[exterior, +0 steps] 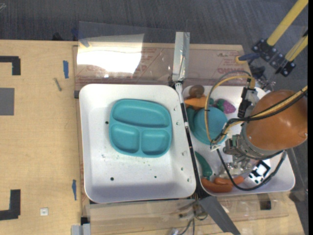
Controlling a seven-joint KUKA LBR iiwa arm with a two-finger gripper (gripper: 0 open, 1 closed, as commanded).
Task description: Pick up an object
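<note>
The arm (274,121) is the closest thing to the camera, with its big orange band on top. It comes in from the right and reaches down into the right bin (286,180). The claw (234,168) hangs low near the front of that bin, with wires all around it. I cannot tell if the claw has let go or is squeezing, because the arm and wires hide it.

Right under the claw, at the front of the bin, lies an orange toy (217,184). I cannot tell if the claw touches it. Just beside it is a green toy (205,168). Farther back sits a teal bowl (208,121). Behind the bowl are a carrot (195,102), a brown ball (196,90) and a purple toy (229,107).

The left bin (98,180) holds a teal plate (141,127) with three parts. It lies flat in the middle.
</note>
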